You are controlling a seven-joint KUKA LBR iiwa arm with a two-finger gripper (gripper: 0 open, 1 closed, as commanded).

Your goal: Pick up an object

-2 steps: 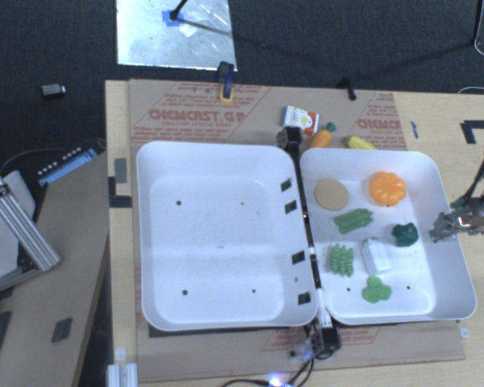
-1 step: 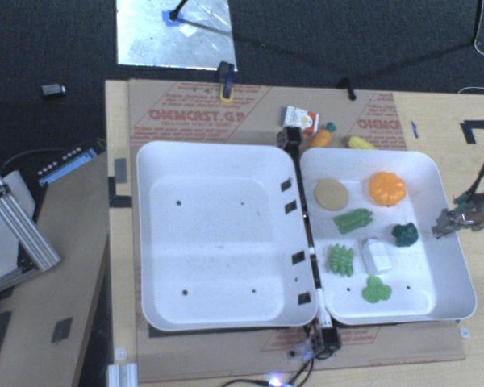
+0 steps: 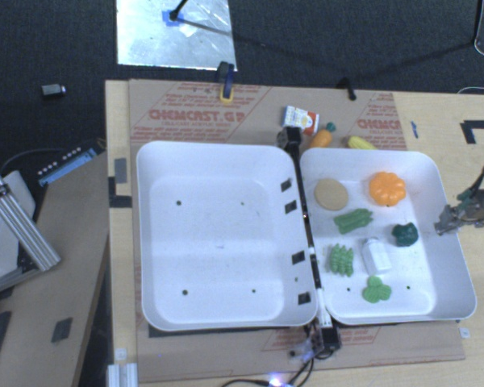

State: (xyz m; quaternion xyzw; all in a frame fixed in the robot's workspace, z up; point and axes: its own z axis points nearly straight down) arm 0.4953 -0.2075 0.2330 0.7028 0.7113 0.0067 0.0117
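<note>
The right bin [image 3: 448, 297] holds several toy foods. A tan round disc [image 3: 331, 193] and an orange pumpkin [image 3: 386, 188] lie at its far side. Below them are a light green ridged piece [image 3: 353, 220], a dark green broccoli-like piece [image 3: 404, 234], a white block [image 3: 377, 256], a green spiky piece [image 3: 341, 260] and a green leafy piece [image 3: 377, 290]. My gripper [image 3: 452, 218] hangs low over the bin's right rim, just right of the dark green piece, and nothing shows in it.
The left bin [image 3: 149, 240] lies beside the right one. Behind the bins on the cardboard sit a small white and red carton [image 3: 299, 118], an orange carrot [image 3: 321, 137] and a yellow piece [image 3: 360, 143]. A yellow clamp [image 3: 226, 83] stands at the board's far edge.
</note>
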